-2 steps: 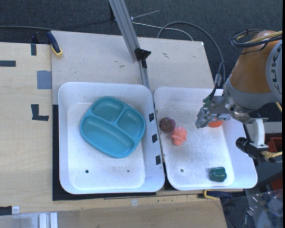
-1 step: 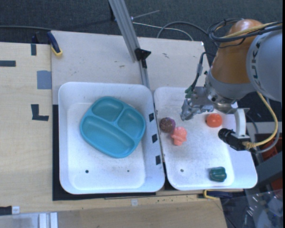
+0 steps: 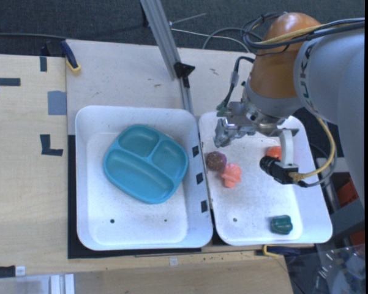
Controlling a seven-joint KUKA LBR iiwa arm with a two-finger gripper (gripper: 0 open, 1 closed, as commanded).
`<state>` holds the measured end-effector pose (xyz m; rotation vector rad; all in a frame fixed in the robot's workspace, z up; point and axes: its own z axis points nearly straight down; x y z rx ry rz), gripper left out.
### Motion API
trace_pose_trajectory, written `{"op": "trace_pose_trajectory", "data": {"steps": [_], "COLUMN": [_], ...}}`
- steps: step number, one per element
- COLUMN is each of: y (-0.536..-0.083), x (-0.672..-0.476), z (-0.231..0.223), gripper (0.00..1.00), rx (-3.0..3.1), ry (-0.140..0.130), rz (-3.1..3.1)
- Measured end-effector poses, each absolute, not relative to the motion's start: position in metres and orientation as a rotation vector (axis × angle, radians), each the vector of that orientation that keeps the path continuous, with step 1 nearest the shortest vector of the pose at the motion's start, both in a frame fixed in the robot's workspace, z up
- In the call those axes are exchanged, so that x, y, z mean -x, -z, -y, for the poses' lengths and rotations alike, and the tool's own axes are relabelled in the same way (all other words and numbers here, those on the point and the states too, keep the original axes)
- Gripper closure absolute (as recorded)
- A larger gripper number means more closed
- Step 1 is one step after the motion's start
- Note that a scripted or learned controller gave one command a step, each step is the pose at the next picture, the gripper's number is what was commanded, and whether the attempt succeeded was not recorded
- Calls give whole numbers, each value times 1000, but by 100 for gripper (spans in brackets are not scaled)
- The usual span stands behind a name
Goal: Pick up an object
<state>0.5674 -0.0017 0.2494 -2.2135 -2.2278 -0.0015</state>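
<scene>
A: Where was the ball?
B: Brown ball [image 3: 216, 160] lay in the right bin [image 3: 306, 222], touching an orange toy [image 3: 231, 174]. Gripper [image 3: 223, 136] hung just above it; couldn't tell its grip state.
A: Others?
B: Green block [image 3: 281, 224] near corner; blue plate [image 3: 146, 163] in left bin [image 3: 92, 213].

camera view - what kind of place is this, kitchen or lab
Most likely a robot lab bench, not a kitchen. A grey and orange arm reaches over two white bins, cables trail across the bench, and tape marks sit on the wooden top. The bins hold a blue plate and small toy-like objects.
</scene>
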Motion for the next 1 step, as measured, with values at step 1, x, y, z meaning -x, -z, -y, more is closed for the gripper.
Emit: {"op": "trace_pose_trajectory", "data": {"steps": [1], "y": [-243], "x": [-589], "z": [-58], "gripper": [100], "rx": [2212], "ry": [0], "rz": [2228]}}
